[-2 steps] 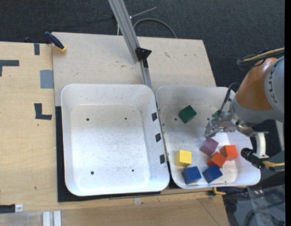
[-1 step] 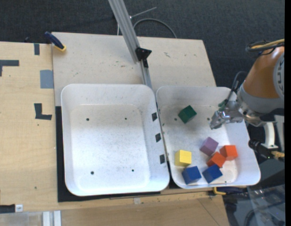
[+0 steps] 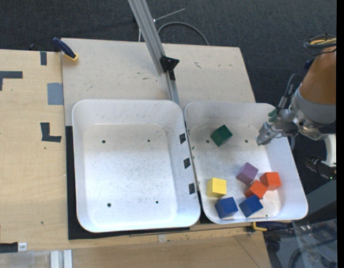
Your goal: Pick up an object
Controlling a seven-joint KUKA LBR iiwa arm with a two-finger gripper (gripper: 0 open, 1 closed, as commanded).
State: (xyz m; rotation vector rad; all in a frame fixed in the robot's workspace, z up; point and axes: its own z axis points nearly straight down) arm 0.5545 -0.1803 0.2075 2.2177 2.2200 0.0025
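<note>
- I see the left bin beside the right bin, which carries the blocks.
- My gripper sits over the right bin's upper right.
- The green block lies apart, left of it; the others cluster lower down.

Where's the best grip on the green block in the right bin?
Take the green block from above, across two opposite side faces. It sits alone on the right bin's floor, turned at an angle to the walls, so rotate the wrist to match. The gripper is already just to its right.
</note>
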